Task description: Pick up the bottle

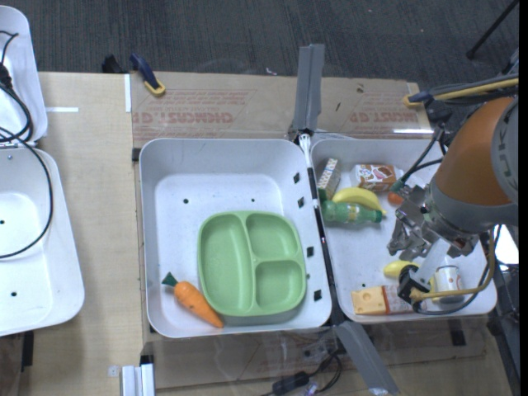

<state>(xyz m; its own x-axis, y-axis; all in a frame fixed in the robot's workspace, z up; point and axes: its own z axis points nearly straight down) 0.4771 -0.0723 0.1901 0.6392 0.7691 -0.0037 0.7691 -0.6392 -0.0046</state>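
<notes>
One cheese wedge [370, 301] — one bottle [351, 213]

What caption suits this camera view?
End effector over right bin, right of green bottle beside banana.

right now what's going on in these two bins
A KUKA arm reaches into the right bin, its gripper low over the bin floor, right of the green bottle. The bottle lies on its side against a banana, not gripped. The left bin holds a green divided plate and a toy carrot.
</notes>
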